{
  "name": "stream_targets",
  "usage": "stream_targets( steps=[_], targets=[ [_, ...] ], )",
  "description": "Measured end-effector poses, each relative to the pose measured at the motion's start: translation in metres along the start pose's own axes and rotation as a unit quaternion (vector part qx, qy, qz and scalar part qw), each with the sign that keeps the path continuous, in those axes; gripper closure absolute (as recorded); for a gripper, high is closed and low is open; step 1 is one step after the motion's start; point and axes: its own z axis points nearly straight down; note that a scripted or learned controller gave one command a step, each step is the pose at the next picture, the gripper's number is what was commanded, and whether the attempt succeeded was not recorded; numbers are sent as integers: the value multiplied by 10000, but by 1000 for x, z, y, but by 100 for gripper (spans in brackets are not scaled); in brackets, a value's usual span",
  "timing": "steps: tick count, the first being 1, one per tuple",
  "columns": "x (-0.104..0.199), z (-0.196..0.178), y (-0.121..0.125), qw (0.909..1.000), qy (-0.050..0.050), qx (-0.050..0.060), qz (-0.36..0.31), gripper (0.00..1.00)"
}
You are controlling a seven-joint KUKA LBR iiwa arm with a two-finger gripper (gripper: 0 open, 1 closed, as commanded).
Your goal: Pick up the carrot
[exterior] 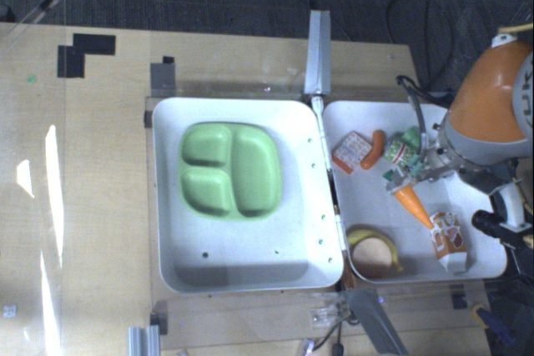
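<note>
Right bin (492, 267) holds the carrot (413, 205) mid-floor, clear of walls; tool (415, 171) just above, grip state unreadable.

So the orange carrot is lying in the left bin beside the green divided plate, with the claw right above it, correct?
Not quite. The camera view shows the orange carrot in the right white bin, not the left. The green divided plate sits by itself in the left white bin. The claw is indeed right above the carrot.
</note>
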Motion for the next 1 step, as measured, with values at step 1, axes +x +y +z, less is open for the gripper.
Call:
stream_targets(
  steps=[1],
  targets=[
    [0,-11,3,10000,-21,-34,-38,100]
  ],
)
